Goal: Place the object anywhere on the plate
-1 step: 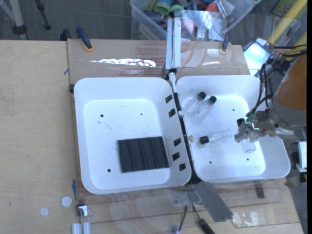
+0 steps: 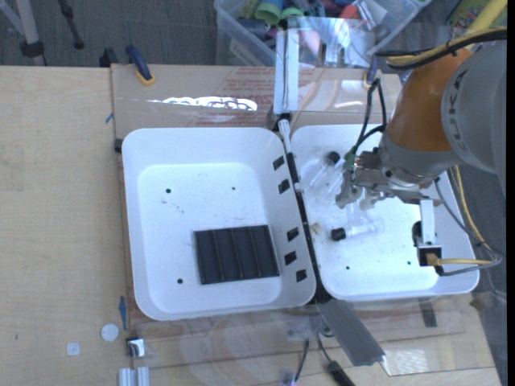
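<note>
Left bin (image 2: 137,215): beside the right bin (image 2: 386,284), walls touching.
Plate (image 2: 236,253): lies in the left bin, toward its near side.
My gripper (image 2: 354,199): over the right bin's far half.
Tub (image 2: 241,22): far beyond both bins.

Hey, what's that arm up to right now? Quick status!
Claw low over right bin, grip unclear. Dark ridged plate sits in left bin, nothing on it. Small clear and dark bits lie near claw.
</note>
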Action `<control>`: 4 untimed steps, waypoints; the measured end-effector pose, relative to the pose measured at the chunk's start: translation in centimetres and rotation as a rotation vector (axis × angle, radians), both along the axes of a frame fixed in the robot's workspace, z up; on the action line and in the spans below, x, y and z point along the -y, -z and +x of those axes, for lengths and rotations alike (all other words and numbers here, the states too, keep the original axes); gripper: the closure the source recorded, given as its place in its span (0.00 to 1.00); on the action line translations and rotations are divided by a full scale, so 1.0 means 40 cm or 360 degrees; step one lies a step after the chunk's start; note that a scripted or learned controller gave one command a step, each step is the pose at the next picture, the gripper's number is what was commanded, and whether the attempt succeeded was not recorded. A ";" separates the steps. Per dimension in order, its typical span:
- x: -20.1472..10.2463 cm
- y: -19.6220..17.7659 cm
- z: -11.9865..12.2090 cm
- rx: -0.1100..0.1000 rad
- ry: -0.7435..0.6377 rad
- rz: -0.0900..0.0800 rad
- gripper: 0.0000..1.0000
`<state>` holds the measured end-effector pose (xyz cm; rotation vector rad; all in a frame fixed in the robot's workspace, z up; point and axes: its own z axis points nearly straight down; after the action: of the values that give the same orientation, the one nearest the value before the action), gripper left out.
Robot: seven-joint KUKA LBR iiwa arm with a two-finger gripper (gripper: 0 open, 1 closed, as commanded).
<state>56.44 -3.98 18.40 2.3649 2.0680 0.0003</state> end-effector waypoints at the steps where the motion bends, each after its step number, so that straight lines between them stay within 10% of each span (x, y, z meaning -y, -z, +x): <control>1: -0.240 0.000 0.005 -0.0002 -0.0437 0.0001 1.00; 2: -0.396 -0.205 0.257 0.0006 -0.0812 -0.0003 1.00; 4: -0.620 -0.242 0.257 0.0011 -0.1387 -0.0004 1.00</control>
<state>66.71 20.82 28.06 1.2684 2.8675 0.0058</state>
